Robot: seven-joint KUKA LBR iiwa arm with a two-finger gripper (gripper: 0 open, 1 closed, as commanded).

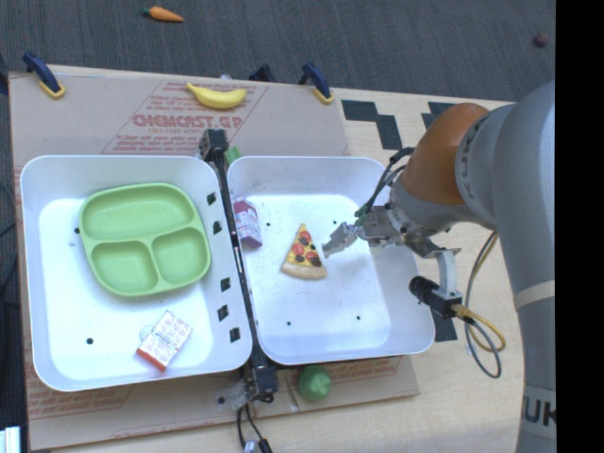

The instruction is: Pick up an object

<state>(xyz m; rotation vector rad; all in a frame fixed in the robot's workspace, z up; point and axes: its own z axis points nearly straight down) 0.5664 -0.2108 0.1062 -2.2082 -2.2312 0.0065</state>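
Over the right bin (pixel 406 333), the tool (pixel 338 242) reaches in from the right, its tip low and just beside the pizza slice (pixel 305 253). Whether its fingers are open or closed cannot be told, and nothing is seen between them. The slice lies flat near the middle of that bin, point toward the far wall. A small dark red packet (pixel 247 224) rests against the bin's left wall, near the divider. Behind the tool the grey arm (pixel 510 173) rises with its orange band (pixel 444 154), and a cable loops by the bin's right rim.

The left bin (pixel 38 347) holds a green divided plate (pixel 143 238) and, nearer the front, a red-and-white packet (pixel 164 338). On the surface, a banana (pixel 216 93) lies on the cardboard behind the bins, and a green ball (pixel 314 382) sits in front of the right bin. A carrot (pixel 164 13) lies on the floor beyond.
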